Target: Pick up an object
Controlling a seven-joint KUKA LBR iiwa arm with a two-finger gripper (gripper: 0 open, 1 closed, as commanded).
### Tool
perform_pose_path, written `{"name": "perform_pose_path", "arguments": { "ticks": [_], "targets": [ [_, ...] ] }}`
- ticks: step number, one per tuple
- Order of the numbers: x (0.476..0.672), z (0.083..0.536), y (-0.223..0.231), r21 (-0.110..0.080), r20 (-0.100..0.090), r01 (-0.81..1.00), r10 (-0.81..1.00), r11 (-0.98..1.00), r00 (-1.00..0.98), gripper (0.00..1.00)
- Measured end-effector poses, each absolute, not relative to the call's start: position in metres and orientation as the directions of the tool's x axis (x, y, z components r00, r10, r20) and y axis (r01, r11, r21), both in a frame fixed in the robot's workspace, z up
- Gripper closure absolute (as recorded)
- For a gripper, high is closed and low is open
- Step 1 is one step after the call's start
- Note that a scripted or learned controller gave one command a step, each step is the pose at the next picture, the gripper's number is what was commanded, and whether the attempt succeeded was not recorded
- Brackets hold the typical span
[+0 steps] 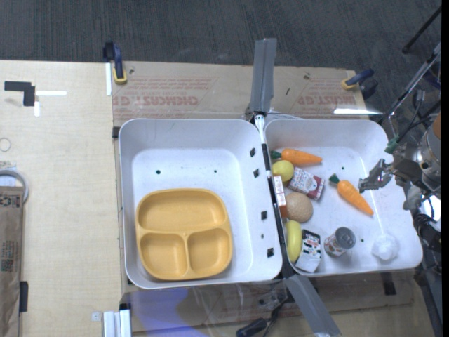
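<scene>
While the hand (373, 179) sits at the right bin's (330, 126) far right, jaw state cannot be told, and nothing is seen between them.

Risk: the nearest target, the right carrot (354, 196), lies just beside the hand and tilted; a descent off its axis would likely roll it away. Tight packing along the divider could cause a 2-object pinch.

Left bin (189, 128): 1 yellow divided plate (184, 232).

Right bin: lemon (283, 170), second carrot (302, 157), red-white packet (306, 184), potato (298, 207), banana (293, 239), small carton (311, 250), can (342, 241), white ball (384, 247).
</scene>
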State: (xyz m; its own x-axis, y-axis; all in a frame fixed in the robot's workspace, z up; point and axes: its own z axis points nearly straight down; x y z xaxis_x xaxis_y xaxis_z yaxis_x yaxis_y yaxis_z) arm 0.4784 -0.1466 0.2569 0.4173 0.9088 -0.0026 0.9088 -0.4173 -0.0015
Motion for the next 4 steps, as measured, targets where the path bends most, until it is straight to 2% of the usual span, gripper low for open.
{"name": "perform_pose_path", "arguments": {
  "ticks": [1,2,3,4],
  "targets": [
    [0.477,0.101,-0.155,-0.004,-0.001,0.837,0.837,-0.547,0.547,0.00],
    [0.529,0.155,-0.206,-0.001,-0.001,0.951,0.951,-0.311,0.311,0.00],
    [0.537,0.091,-0.170,-0.004,0.000,0.978,0.978,-0.209,0.209,0.00],
    [0.536,0.099,-0.171,-0.006,-0.001,0.978,0.978,-0.209,0.209,1.00]
  ]
}}
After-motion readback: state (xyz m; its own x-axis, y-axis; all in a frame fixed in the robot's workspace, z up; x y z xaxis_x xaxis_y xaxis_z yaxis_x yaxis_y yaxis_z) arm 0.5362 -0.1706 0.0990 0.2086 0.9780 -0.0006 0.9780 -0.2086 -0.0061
